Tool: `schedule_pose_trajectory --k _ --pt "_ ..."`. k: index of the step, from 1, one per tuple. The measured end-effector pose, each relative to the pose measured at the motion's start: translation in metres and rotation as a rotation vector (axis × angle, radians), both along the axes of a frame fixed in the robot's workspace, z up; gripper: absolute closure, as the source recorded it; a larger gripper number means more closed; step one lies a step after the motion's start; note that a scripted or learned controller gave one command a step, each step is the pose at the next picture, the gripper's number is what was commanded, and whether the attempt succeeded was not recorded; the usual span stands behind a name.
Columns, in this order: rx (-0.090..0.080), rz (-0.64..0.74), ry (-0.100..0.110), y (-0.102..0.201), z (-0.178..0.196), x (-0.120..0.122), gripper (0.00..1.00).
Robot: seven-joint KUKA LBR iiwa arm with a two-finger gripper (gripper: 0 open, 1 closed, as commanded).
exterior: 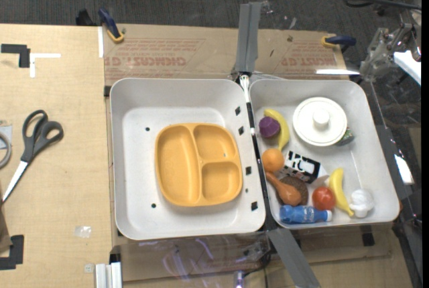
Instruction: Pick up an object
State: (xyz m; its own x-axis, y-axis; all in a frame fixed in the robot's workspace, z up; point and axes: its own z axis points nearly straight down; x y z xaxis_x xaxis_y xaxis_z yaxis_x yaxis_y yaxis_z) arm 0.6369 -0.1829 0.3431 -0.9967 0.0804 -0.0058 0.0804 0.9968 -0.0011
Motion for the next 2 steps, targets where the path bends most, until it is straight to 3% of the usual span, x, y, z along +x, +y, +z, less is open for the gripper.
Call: schedule_pose_trajectory --k 1,2 --pt "0.001 0.031 0.003 0.011 -0.171 -0.038 1.00" --pt "0.003 -0.269 0.001 0.046 -0.249 -0.011 1.00"
